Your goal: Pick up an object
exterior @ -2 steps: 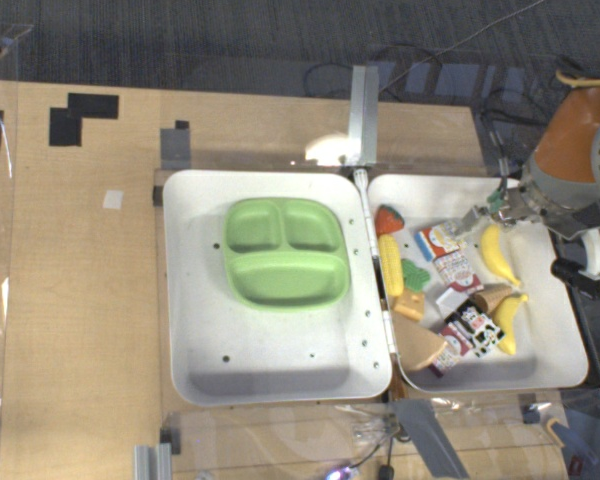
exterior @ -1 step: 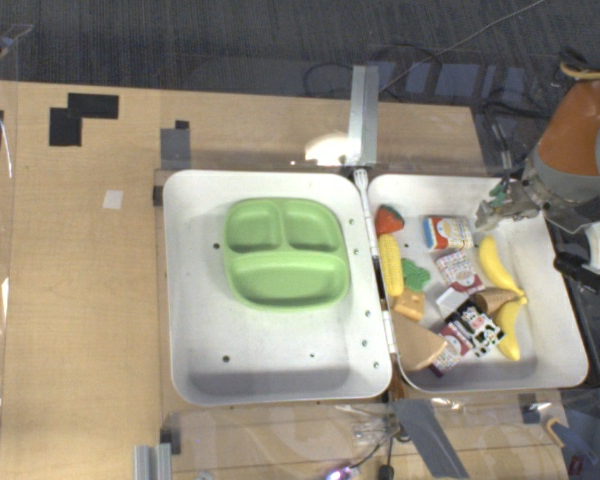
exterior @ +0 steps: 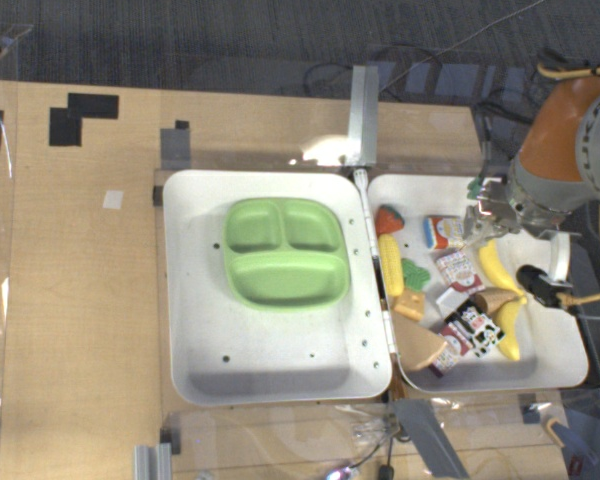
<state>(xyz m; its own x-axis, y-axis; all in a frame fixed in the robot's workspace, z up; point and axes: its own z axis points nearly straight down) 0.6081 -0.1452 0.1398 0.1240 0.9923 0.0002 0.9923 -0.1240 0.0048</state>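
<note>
Looking down, we see a wooden counter; the pincer, grip unclear, hovers beside a banana, a green tray far off.

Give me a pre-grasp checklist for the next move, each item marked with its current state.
1. Gripper over the right bin, where the objects lie: ok.
2. Object held: not ok, none seen in the gripper.
3. Target beneath the gripper: cannot tell; the snack packet and banana lie near.
4. Objects separated for a clean grasp: not ok, they crowd and overlap.
5. Green tray in the left bin, away from the arm: ok.
</note>
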